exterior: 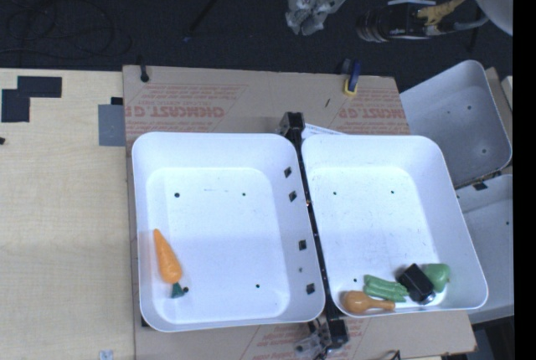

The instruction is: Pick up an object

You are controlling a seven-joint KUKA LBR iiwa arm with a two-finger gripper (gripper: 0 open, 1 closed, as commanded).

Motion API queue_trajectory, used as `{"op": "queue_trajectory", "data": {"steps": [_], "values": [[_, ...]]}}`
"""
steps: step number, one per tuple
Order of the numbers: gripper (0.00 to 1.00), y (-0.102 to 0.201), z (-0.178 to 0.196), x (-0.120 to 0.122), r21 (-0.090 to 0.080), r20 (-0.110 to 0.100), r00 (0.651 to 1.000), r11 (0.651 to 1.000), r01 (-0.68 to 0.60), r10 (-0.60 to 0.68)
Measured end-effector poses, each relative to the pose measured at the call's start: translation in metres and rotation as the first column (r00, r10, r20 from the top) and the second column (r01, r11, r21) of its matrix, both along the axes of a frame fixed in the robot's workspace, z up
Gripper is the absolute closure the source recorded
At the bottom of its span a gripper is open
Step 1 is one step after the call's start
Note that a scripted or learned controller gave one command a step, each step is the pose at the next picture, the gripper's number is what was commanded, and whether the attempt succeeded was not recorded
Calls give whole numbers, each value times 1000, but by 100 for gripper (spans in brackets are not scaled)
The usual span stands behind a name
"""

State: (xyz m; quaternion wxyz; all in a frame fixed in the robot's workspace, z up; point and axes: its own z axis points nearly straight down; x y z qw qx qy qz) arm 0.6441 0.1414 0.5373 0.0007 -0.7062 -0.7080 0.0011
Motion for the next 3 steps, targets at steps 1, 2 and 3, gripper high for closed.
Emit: {"op": "queue_trajectory", "data": {"steps": [1,2,3], "values": [[100,47,-1,0,0,-1,1000,1000,-2,2],[100,106,-1,-1,1,-1,1000,1000,-3,3],[100,101,-40,0,-3,-6,1000,1000,4,-4]]}}
